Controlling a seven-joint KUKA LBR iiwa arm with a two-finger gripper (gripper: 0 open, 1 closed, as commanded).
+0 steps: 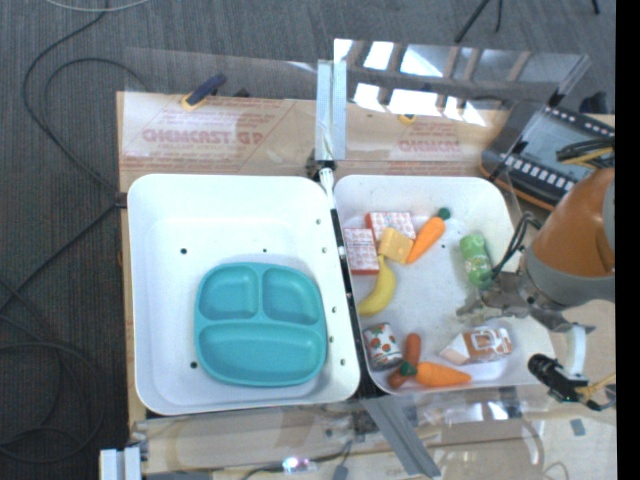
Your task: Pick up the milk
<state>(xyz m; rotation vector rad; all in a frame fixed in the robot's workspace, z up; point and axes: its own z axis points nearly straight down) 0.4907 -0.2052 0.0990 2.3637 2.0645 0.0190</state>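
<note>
Gripper (490, 306) hovered just above the milk carton (481, 345) in the right bin (500, 200); cannot tell its state. Carton lay beside a carrot (440, 374).

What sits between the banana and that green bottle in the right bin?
In the camera view, bare white bin floor lies between the banana and the green bottle; the carrot lies just above that stretch.

Right bin crowded, left bin roomy

The milk (482, 344) lies hemmed by a carrot (440, 374) just beside it, the bin wall (500, 376) and the tool (492, 303) above; bare floor opens between banana (379, 288) and green bottle (475, 256).
</note>
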